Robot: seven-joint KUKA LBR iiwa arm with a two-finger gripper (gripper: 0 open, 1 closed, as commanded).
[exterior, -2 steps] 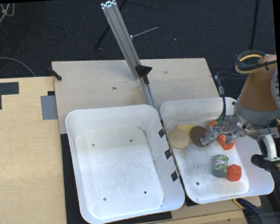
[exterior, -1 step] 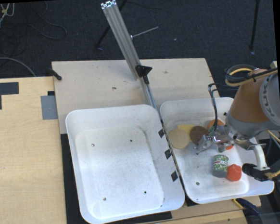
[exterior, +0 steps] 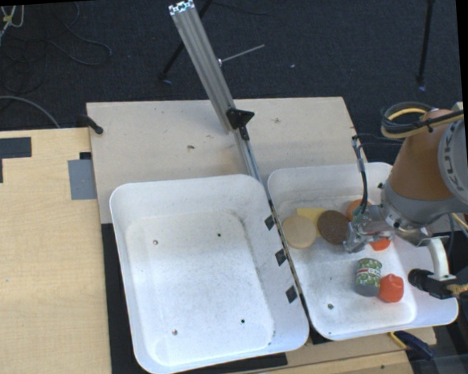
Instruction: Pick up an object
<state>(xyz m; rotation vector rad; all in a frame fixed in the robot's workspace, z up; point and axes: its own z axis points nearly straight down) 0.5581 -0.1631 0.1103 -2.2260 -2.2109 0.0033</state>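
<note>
Metal jaws [exterior: 359, 239] down in right white plastic bin [exterior: 341, 319], grip state unclear, beside round brown disc [exterior: 332, 226]

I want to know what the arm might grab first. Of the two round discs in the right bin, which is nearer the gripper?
The dark brown disc, just left of the gripper. The tan disc lies farther left.

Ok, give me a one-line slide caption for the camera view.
Arm's gripper low in the right bin beside a brown disc, a tan disc and a can.
</note>
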